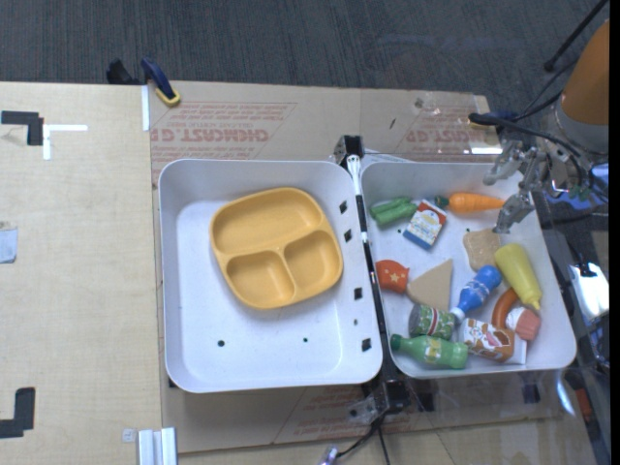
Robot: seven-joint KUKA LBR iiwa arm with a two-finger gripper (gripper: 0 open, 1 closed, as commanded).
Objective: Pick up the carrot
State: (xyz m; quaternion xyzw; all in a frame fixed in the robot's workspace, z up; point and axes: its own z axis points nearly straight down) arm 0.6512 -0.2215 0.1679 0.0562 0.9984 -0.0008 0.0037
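While the carrot [477,201] lies on its side in the upper part of the right bin [557,356], orange body pointing toward the right of the frame and green top toward the left, the tool [516,206] hangs just beside its right end, with 1 thin finger [506,223] reaching down toward the bin floor; nothing sits between the fingers, and how wide they stand I cannot tell. The main risk, as I judge it, is crowding: a small blue and white carton [424,226] and a green vegetable [392,210] lie close to the carrot's left, and a pale flat biscuit shape [480,248] with a yellow bottle [519,273] sits just below it, so a closing finger could catch a neighbour or push the carrot away. The carrot is round and smooth-looking, so it could roll or slip out of a pinch near its tip. The bin's upper wall is near too, and a finger could strike it. The left bin [184,356] carries a yellow divided plate [276,246]. Both bins rest on brown cardboard [232,129] over a pale wooden counter [68,289], with dark grey carpet [291,17] across the top of the frame.
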